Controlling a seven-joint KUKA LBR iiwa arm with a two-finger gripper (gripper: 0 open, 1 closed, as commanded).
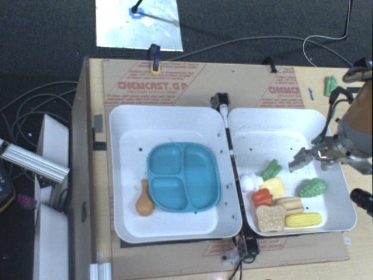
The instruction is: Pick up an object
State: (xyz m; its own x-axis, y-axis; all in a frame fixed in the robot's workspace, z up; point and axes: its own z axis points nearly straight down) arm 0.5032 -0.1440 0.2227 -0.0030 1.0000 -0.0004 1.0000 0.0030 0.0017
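Camera view: gripper [303, 158] hangs over the right bin [280, 124], above its bare floor, nothing between its fingers; they look spread, though the angle is poor. Toy food is clustered at the bin's front: green pepper [271, 169], bumpy green piece [312, 187], corn [303, 219], bread slice [270, 217]. Best target, by my judgement: the bumpy green piece, standing apart from the rest. Centre over it, descend straight, close only once the fingers straddle it.

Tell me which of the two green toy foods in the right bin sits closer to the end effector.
The bumpy green piece, just below the end effector near the bin's right side. The smoother dark green one lies farther left, beside the white piece.
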